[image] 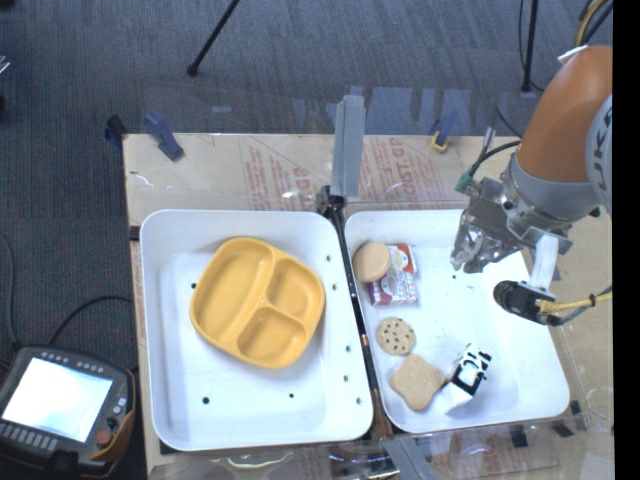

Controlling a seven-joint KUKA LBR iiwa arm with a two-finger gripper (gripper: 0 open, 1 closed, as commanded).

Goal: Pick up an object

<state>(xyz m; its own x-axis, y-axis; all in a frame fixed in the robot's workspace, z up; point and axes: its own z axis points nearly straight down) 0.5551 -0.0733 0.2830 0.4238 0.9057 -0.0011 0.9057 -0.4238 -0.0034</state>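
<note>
In the right bin [440,230] lie a round tan bun [372,261] on a red and white packet [396,276], a chocolate-chip cookie [396,336], a slice of toast [416,380] and a small black and white object [470,370]. My gripper [470,258] hangs over the upper right part of this bin, right of the packet and apart from every item. Nothing sits between its fingers.
The left bin [170,268] holds a yellow divided plate [258,300]. A grey upright post [348,148] stands behind the seam between the bins. A black cylinder with a yellow cable [522,298] juts from the wrist over the right bin. A teach pendant [62,400] lies lower left.
</note>
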